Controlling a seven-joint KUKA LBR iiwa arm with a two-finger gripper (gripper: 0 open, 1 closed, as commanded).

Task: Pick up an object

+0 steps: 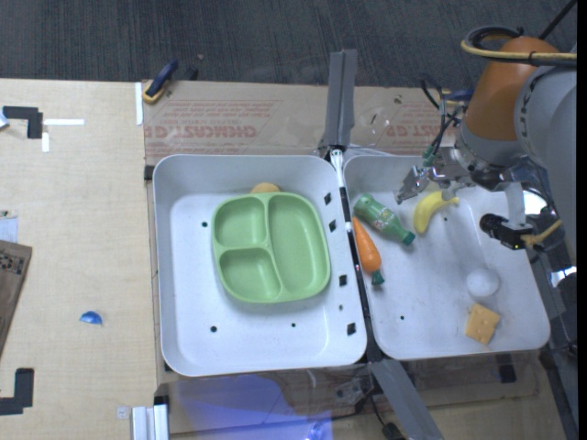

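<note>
The grey robot arm's claw [429, 178] hangs over the far side of the right white bin [514, 342], its fingers apart, just beside a yellow plastic banana [427, 211]. Nearby lie a green bottle [382, 219] and an orange carrot [368, 249]; the left white bin [183, 337] holds a green divided plate [271, 247].

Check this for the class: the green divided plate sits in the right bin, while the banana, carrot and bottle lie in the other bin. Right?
Not quite. The camera view shows the green plate in the left bin; the banana, carrot and bottle lie in the right one.
</note>
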